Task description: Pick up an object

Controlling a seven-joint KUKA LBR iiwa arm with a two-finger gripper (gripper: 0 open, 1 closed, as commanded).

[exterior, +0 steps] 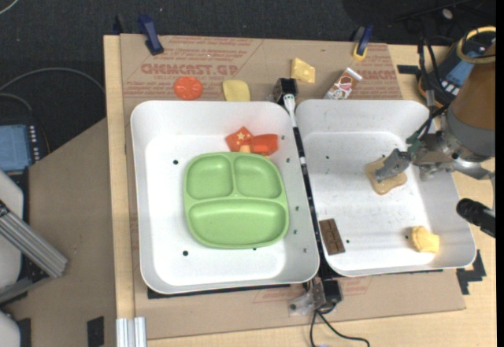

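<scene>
White bins side by side, arm in from right over right bin (441,255).

Left bin (157,180): green divided plate (235,201), red/orange pieces (253,141) just above it. Right bin: gripper (388,168) down on tan block (388,181), touching it; can't tell grip state. Brown bar (331,236) nr front-left edge, yellow piece (425,240) front-right.

You're looking at a robotics lab. The table (157,62) is a clamped cardboard sheet on dark carpet, with loose cables (331,326), aluminium framing (31,247) and two white bins (150,180).
</scene>
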